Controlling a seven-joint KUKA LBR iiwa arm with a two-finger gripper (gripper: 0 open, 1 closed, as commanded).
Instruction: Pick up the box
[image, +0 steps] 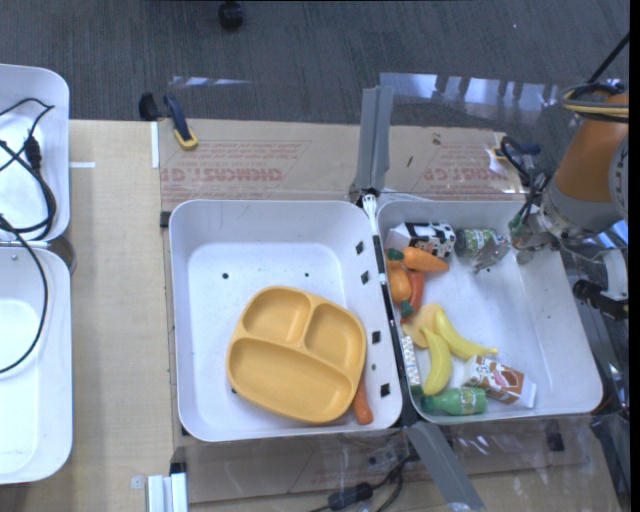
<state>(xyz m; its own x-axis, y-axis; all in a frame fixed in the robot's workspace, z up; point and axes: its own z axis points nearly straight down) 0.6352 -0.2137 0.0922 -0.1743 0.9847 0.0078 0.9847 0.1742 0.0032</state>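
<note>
Nearest the camera, in the front corner of the right bin (560, 300) and well short of the gripper (492, 258): the box (500, 381), small, white and orange-brown, lying flat and untouched against the front wall. Touching its left end, a green bottle (455, 402) on its side. Just behind these, still well nearer than the gripper and to its left, two yellow bananas (445, 345), one lying across the other. Far off to the gripper's left, in the left bin (200, 300): a divided orange plate (297, 352) with three compartments, and a small orange carrot-like piece (361, 408) tucked at its front right edge against the bin wall. Closer in depth to the gripper, along the right bin's left wall: an orange pepper (400, 285) with something red just beside it, then a carrot (425, 262) lying crosswise. Level with the gripper at the back of the right bin and just to its left: a cow-patterned carton (430, 238) and a small greenish jar (478, 240), the jar very near the gripper. Gripper itself low in the back right part of that bin, well apart from the box, too small and blurred to tell whether released or clenched; nothing seen in its grasp. Behind and to its right, the arm's orange band (590, 150) rising over the bin's far corner. Farthest back and far to the left, on the cardboard sheet (260, 160), a blue-handled clamp (180, 122).
</note>
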